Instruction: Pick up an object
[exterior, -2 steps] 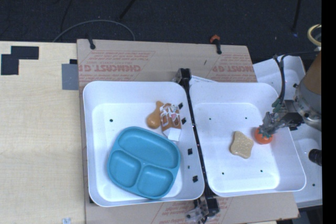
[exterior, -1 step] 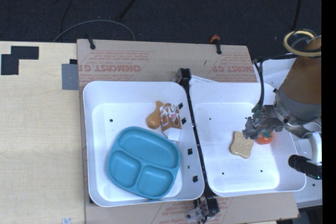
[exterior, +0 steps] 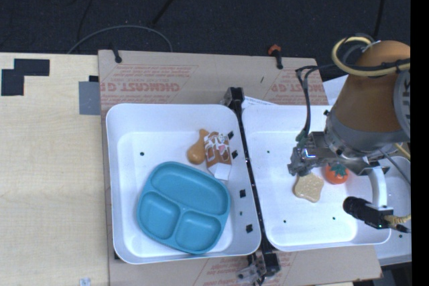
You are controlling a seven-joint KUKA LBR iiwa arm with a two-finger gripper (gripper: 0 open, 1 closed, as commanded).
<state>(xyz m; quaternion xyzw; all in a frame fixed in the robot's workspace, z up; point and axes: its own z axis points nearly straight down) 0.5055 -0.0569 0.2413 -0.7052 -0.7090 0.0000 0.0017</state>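
Camera view, looking down at a slant: two white bins sit side by side on the table (exterior: 47,164), with a black divider strip between them.

The right bin (exterior: 281,224) has the arm (exterior: 372,94) coming in from 3 o'clock, orange band up top. The pincer (exterior: 307,161) sits low over the bin's middle-right, and honestly I can't tell what state it's in, the wrist hardware blocks it.

Just at 6 o'clock of the pincer lies a tan toast-shaped piece (exterior: 309,187), flat on the bin floor, long axis running roughly 11 to 5 o'clock. Whether it's touching the pincer I can't say. Right beside it at 2 o'clock is a small orange-red tomato-like thing (exterior: 336,174), partly under the arm. A black cylinder (exterior: 365,211) hangs off the arm at 4 o'clock of the toast, near the bin's right wall. The bin floor toward 9 and 7 o'clock of the toast is bare white.

The left bin (exterior: 124,137) holds a blue divided plate (exterior: 182,206) taking up most of the lower half, close to the 6 o'clock wall. At 12 o'clock of it, a brown gingerbread-ish toy (exterior: 209,147) lies against the divider side.
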